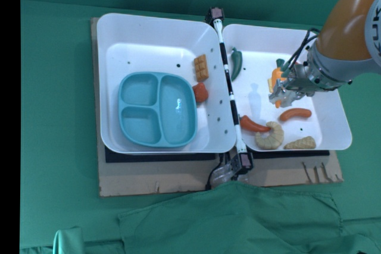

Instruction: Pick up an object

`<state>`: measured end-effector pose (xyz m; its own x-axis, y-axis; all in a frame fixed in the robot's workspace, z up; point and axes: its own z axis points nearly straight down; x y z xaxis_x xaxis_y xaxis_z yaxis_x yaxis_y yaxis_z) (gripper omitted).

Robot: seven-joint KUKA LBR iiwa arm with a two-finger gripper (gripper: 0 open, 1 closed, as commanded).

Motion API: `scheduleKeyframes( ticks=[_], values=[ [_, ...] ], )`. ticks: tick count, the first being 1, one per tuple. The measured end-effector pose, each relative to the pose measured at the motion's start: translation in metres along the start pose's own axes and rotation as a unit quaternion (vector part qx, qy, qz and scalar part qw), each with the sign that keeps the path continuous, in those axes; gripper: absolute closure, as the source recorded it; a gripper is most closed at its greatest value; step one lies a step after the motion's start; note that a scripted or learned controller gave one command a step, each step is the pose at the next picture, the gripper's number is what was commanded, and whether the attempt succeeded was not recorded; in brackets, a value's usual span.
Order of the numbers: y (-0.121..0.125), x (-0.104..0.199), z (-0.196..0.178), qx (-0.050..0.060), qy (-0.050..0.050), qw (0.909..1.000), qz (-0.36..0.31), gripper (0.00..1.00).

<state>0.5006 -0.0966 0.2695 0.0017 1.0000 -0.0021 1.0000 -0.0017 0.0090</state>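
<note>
Over right white bin (333,122), two-finger gripper (277,94) hangs beside small orange carrot-like toy (277,76); finger spread unclear. Green cloth (59,68) covers bench.

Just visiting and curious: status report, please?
Gripper low in right bin, at orange toy. Grasp unclear. Sausage lies close below.

Two bins sat side by side on the worktop (59,98). In the left bin (119,30) a plate (157,109) lay near the front. A waffle (201,67) lay behind it to the right, and a tomato (200,93) touched its right edge. In the right bin (333,128) a pepper (236,62) lay by the left wall. A sausage (294,114) lay in the middle. At the front lay a chili (252,124), a shrimp (271,135) and a cone (300,143), left to right. The gripper (278,92) hung above the sausage.
</note>
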Motion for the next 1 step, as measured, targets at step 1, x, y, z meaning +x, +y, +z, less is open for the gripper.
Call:
scheduleKeyframes(
  ticks=[1],
  values=[
    [0.0092, 0.0005, -0.0625, -0.001, 0.000, 1.0000, 0.000, 1.00]
  ],
)
